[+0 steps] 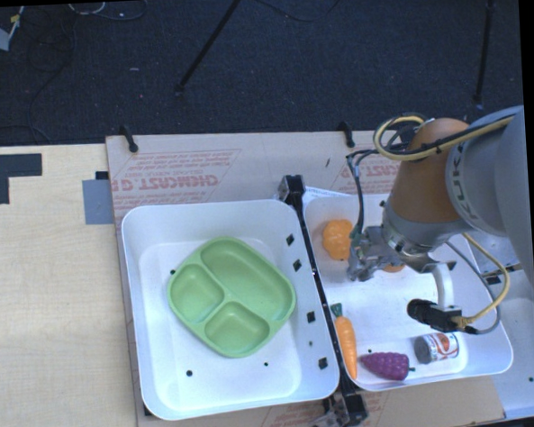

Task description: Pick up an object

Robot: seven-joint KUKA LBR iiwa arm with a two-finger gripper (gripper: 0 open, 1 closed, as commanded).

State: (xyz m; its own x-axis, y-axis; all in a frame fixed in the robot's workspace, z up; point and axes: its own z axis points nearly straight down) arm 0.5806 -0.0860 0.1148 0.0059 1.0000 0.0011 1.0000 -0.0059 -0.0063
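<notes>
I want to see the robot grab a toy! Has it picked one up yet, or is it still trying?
Not yet, as far as the view shows. Done: the gripper is down in the right bin, next to the orange. In hand: nothing visible between its fingers. Left: grabbing and lifting something. The carrot, purple grapes and small can all lie in the bin. The green plate sits in the left bin.

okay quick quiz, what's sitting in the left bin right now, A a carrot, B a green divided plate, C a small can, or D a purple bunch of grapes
B: the green divided plate lies in the left bin, while the carrot, the purple grapes and the small can all lie in the right bin.
</notes>
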